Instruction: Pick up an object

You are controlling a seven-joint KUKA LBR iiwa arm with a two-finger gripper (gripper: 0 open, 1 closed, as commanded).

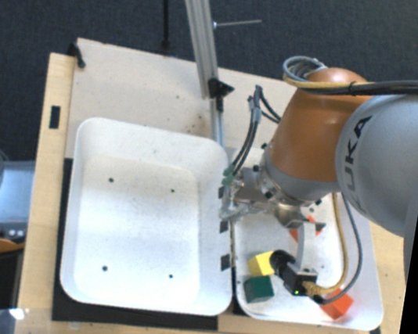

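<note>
Beside yellow cube [259, 263] and green cube [258, 289] hangs the end effector [281, 212], grip state unclear.

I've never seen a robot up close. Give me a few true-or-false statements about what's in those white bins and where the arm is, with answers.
1. A yellow block lies in the right bin. True.
2. The green block lies on the bench outside both bins. False: it is in the right bin, beside the yellow block.
3. The arm reaches over the right bin. True.
4. The orange block is stacked on the yellow block. False: it lies apart from it, near the bin's front right corner.
</note>
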